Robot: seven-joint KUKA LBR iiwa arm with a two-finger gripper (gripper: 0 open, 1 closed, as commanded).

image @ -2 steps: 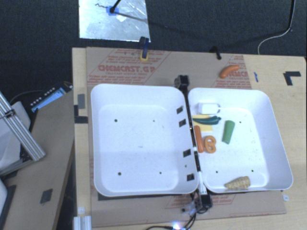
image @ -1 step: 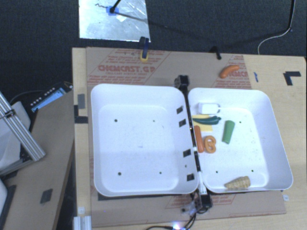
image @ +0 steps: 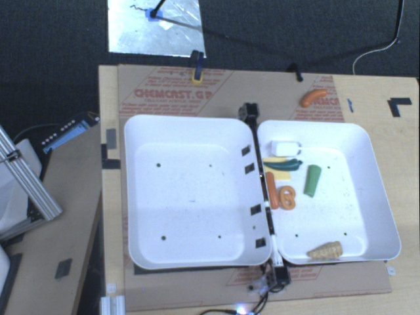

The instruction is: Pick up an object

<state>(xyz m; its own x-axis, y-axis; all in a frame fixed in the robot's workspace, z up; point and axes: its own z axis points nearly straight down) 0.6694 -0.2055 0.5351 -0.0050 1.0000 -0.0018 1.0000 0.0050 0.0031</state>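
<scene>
Green cylinder (image: 312,180) lies tilted in the right bin (image: 384,205), near its middle. Beside it, toward the divider, you see a white block (image: 285,147), a dark teal piece (image: 289,165), a yellow piece (image: 278,174) and some orange pieces (image: 283,197) (all close together). A tan cone (image: 326,249) rests at the near wall. The left bin (image: 134,176) adjoins it on the desk (image: 72,176). The state of the hand you cannot tell.

Metal frame (image: 26,182) cut by left edge, white cable (image: 387,38) by top
</scene>
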